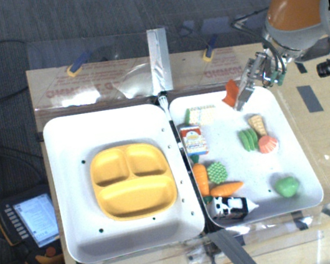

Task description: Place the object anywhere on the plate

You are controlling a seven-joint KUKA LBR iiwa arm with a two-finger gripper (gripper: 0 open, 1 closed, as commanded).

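Bright, even overhead light; glare on the clear plastic sheet (124, 81); slightly soft focus.

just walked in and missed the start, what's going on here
A grey and orange robot arm reaches in from the right, its gripper raised over the far edge of the right bin with a small orange object at its fingertips. The yellow plate sits in the left bin, with nothing on it yet.
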